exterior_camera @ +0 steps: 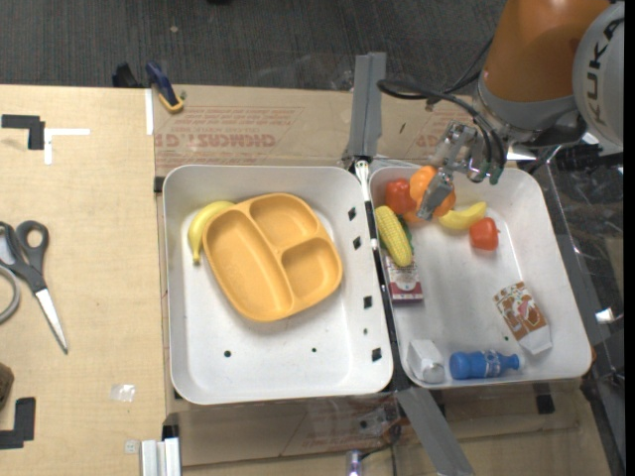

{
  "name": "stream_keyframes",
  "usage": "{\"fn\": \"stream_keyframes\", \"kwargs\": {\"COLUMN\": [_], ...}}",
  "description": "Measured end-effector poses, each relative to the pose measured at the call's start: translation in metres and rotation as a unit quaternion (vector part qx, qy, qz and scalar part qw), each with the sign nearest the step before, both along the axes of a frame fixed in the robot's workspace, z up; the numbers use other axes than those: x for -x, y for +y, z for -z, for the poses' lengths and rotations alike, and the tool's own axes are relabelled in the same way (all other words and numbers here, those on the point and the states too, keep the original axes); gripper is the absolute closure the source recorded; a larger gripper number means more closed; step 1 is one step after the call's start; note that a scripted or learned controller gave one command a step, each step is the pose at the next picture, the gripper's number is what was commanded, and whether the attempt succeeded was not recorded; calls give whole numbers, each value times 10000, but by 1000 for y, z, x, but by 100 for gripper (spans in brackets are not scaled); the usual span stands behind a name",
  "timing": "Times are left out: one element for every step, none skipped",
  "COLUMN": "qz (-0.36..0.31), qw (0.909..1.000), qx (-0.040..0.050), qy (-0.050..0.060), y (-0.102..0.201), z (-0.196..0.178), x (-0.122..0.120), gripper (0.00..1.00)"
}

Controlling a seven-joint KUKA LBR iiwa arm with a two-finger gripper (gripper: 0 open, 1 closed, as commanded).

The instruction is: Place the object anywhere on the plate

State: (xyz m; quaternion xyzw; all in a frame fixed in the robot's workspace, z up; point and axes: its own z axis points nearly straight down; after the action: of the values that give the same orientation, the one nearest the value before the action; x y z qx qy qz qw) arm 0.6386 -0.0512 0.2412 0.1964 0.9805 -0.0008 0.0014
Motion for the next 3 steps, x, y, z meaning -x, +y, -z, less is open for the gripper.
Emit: {"fn": "stream_keyframes", "kwargs": {"qz": [-742,-1603,-2313], "qw": [9972,9871,9729], "qx": [-8,-8,-10], "qy": [8,-5,8], "y": [50,142,192], "z": [50,-21,100], "x": [-3,30,21], "gripper": [100,100,100]}}
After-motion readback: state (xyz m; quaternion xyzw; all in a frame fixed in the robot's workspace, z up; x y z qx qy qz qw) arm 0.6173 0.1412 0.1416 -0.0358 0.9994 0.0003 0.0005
